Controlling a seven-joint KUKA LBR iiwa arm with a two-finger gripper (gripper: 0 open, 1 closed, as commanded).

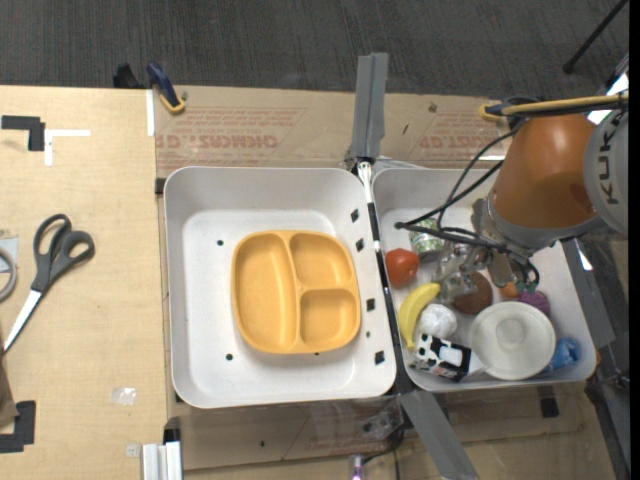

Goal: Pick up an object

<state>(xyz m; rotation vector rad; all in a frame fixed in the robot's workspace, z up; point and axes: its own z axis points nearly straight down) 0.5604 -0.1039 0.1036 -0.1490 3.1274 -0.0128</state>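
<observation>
My gripper (464,271) hangs low over the middle of the right bin (578,280), under the arm's orange band (540,173). Directly below and touching or nearly touching it is a brown rounded object (474,295). To its left lie a red tomato (402,264), a yellow banana (416,309) and a white ball (437,320). A greenish can (428,236) sits behind the gripper, partly hidden by cables. A white bowl (513,339) stands at the front right, with purple (534,302) and blue (566,352) items beside it.
The left bin (190,298) holds a yellow divided plate (297,291). A black-and-white toy (441,356) lies at the right bin's front edge. Scissors (45,263) rest on the bench far left. A grey divider (368,108) rises between the bins at the back.
</observation>
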